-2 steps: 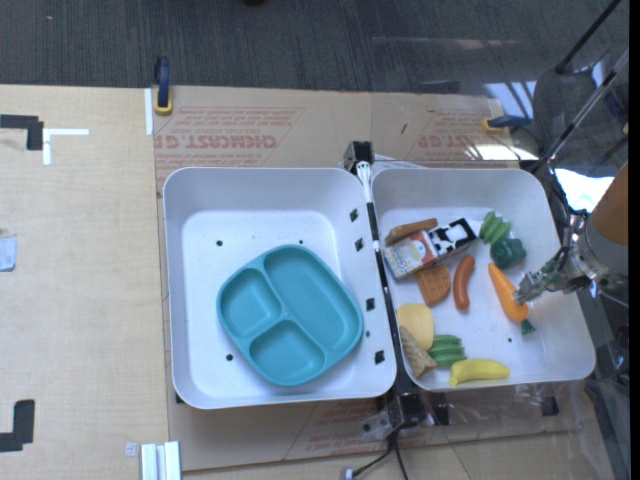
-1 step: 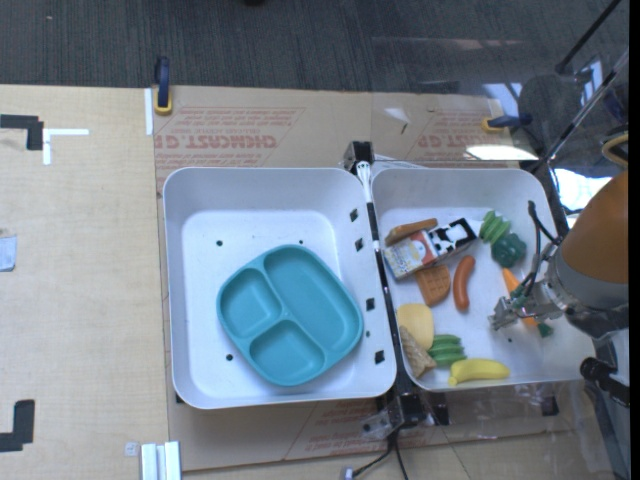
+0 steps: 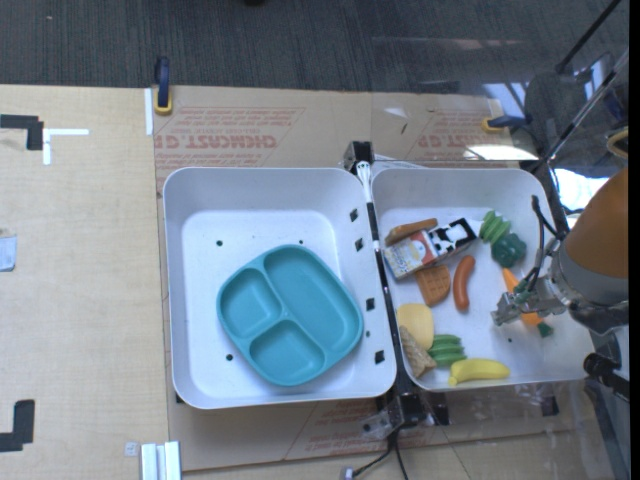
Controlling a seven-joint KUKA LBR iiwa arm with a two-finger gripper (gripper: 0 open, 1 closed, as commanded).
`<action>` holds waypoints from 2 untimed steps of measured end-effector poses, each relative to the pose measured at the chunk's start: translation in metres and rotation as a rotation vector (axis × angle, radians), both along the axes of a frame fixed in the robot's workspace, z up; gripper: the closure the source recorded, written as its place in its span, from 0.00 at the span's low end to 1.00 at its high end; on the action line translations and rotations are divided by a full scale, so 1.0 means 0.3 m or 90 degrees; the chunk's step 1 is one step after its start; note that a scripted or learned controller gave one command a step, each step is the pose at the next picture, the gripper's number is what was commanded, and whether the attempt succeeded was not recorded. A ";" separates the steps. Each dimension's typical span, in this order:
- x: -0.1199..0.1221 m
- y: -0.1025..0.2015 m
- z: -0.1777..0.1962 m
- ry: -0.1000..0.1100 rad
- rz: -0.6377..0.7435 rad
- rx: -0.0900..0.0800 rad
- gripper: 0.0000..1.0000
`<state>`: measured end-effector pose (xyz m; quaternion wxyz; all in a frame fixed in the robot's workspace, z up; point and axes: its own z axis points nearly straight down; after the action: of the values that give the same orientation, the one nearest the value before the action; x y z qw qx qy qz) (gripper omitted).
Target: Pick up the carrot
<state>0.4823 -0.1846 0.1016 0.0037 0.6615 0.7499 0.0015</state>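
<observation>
You are looking at the gripper (image 3: 518,310) sitting low by the right edge of the right bin (image 3: 470,182), its metal fingers closing around the small orange carrot (image 3: 512,280), which is showing between them. A glossy yellow banana (image 3: 478,371) is lying near the front edge. In the left bin (image 3: 262,188), a smooth teal three-compartment tray (image 3: 289,314) is resting flat.
</observation>
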 end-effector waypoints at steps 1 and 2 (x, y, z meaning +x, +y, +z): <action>-0.012 0.274 0.172 0.004 -0.157 0.002 1.00; 0.155 0.081 0.064 0.004 0.179 -0.001 1.00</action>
<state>0.5286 -0.1604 0.1209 0.0015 0.5497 0.8353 -0.0006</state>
